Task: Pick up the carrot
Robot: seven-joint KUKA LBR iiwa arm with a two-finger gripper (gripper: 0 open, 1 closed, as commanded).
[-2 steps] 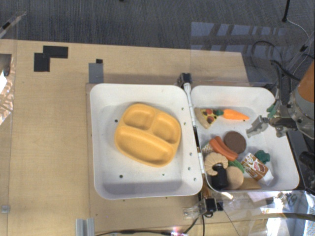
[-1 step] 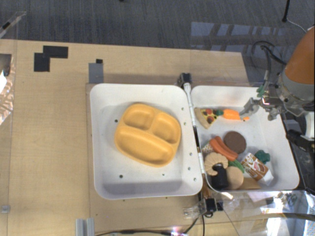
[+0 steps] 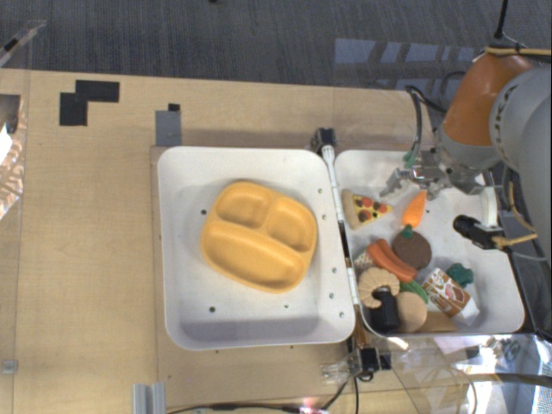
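The carrot [image 3: 415, 208] is small and orange with a green leafy end pointing down-left. It lies in the upper middle of the right bin [image 3: 509, 313]. My gripper [image 3: 416, 181] hangs just above the carrot's orange upper end, with its fingers spread to either side. The left fingertip [image 3: 393, 185] and the right one stand apart, and the carrot's top sits just below the gap between them, not clamped. The grey arm with its orange band [image 3: 479, 102] reaches in from the upper right.
Around the carrot lie a pizza slice [image 3: 366, 208], a brown patty [image 3: 412, 250], a red sausage [image 3: 392, 262], a bread piece [image 3: 376, 281], a small carton [image 3: 447, 292] and a green toy [image 3: 461, 274]. A yellow divided plate [image 3: 259, 234] fills the left bin [image 3: 185, 317].
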